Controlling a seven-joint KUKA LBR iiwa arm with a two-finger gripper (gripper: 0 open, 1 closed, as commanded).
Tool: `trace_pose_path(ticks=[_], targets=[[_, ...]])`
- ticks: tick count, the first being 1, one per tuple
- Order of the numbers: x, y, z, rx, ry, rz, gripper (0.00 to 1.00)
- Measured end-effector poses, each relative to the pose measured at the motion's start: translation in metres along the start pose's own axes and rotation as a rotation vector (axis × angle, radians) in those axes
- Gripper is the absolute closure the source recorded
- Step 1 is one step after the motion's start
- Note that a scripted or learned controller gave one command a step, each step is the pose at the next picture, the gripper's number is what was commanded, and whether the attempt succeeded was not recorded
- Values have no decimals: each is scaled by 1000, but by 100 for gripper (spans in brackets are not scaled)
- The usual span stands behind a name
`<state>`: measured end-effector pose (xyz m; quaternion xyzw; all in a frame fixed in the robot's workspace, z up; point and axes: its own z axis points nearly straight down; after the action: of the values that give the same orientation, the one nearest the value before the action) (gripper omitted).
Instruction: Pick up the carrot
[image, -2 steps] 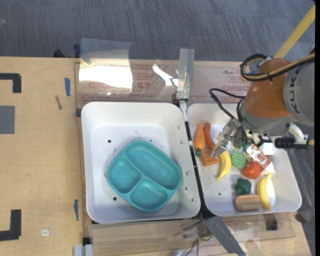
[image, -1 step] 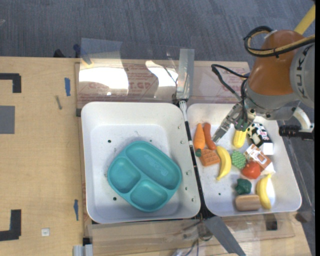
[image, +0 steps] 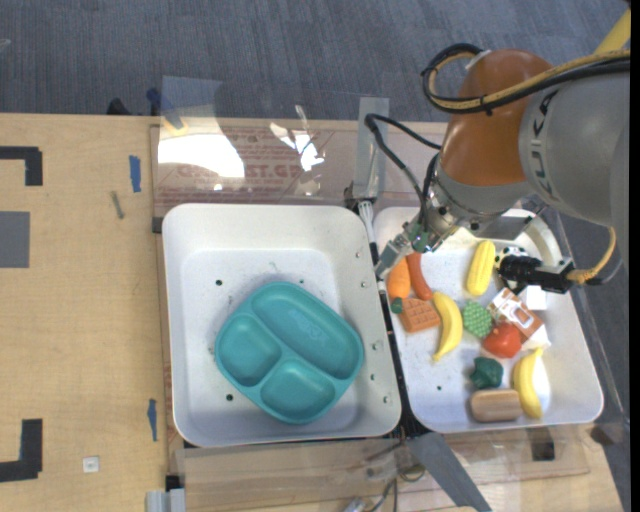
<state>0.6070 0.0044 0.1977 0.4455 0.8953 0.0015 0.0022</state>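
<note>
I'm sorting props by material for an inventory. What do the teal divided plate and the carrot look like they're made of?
Teal divided plate: likely moulded plastic, satin finish, judging by its even colour, rounded compartment walls and soft sheen. Carrot: probably toy plastic or rubber, smooth, uniformly orange; the claw covers its top, so less certain.

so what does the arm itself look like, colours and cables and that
The arm is bulky and rounded, grey, with a glossy orange band above the wrist and part of a dark letter marking on the grey shell. Black and yellow cables loop over it. The gripper is small and metallic, with greenish bits near its tip.
</note>
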Motion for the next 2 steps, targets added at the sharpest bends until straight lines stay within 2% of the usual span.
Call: trace_pose_path(ticks=[1, 2], targets=[[53, 24, 13, 5, 5, -82, 100], [23, 35, -23, -1, -2, -28, 100]])
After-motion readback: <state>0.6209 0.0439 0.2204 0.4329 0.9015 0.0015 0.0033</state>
